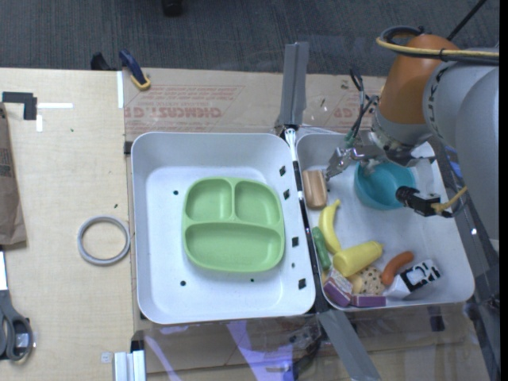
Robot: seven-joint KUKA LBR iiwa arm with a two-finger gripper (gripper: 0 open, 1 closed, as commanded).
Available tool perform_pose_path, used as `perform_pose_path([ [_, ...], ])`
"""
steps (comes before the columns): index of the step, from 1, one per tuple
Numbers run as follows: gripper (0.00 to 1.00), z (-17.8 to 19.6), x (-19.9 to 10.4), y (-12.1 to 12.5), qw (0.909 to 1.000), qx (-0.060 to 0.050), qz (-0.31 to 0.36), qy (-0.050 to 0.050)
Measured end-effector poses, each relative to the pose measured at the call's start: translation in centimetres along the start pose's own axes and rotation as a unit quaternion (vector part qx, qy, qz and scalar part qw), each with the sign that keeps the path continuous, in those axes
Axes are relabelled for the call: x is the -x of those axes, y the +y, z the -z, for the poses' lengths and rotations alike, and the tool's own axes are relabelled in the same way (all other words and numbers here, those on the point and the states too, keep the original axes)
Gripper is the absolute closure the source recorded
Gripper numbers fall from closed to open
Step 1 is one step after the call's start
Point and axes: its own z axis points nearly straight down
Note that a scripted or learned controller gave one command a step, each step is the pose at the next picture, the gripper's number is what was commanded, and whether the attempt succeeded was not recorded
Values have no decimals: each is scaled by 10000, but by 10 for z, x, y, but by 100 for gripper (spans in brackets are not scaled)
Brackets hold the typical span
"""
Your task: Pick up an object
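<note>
- Arm (444, 94): reaches in from the right over the far end of the right bin (452, 288). Risk: a steep descent here puts the wrist close to the bin's far wall and to the divider post (294, 86).
- Left bin (151, 236): holds only a green tray (234, 225), well apart from the gripper. No risk to it as things stand.
- Teal bowl (381, 187): sits directly under the wrist and looks the likely target. Risk: a smooth curved wall may slip from a two-finger pinch, or the bowl may tip and slide.
- Gripper (349, 155): at the bowl's left rim; whether it is open, closed or gripping cannot be told, as the wrist hides it. Nothing is seen held.
- Banana (329, 225), yellow block (357, 257), green pod (321, 248): crowded near the divider, apart from the gripper. Risk: a pushed bowl would jostle them.
- Wooden block (314, 187): just beside the gripper, against the divider. Risk: being nudged or pinched in error.
- Carrot (396, 267), cookie (367, 279), purple piece (336, 290), black-and-white item (419, 275): near end of the bin, clear of danger.
</note>
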Motion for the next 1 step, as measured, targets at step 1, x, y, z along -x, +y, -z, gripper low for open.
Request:
perform_pose_path([
  [1,0,-2,66,-24,9985,11,538,47],
])
